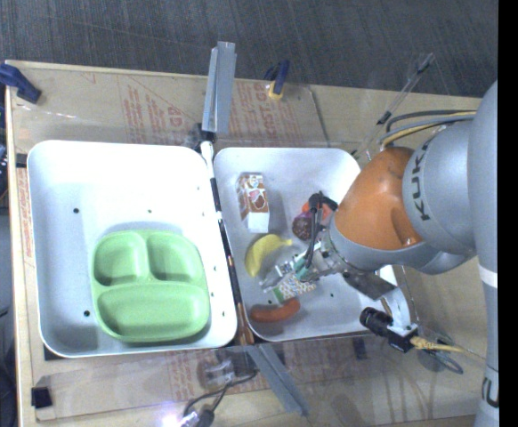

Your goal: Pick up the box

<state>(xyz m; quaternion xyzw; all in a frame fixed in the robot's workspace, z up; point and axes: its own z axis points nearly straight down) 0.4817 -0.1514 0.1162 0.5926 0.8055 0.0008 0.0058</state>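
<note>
The box (253, 199), a small white carton with a brown and red print, lies in the upper left part of the right bin (330, 163). My gripper (295, 272) hangs low in the middle of that bin, below and to the right of the box and apart from it. It sits right over a small green and white item (288, 286), beside a yellow banana (263, 253). The orange band and grey wrist (379, 216) cover the bin's right side.
A reddish sausage (275, 310) lies near the right bin's front wall. A dark red round object (304, 226) sits just above the gripper. The left bin (54, 176) holds a green divided tray (150, 285). Clamps and a metal bar (217, 87) stand behind the bins.
</note>
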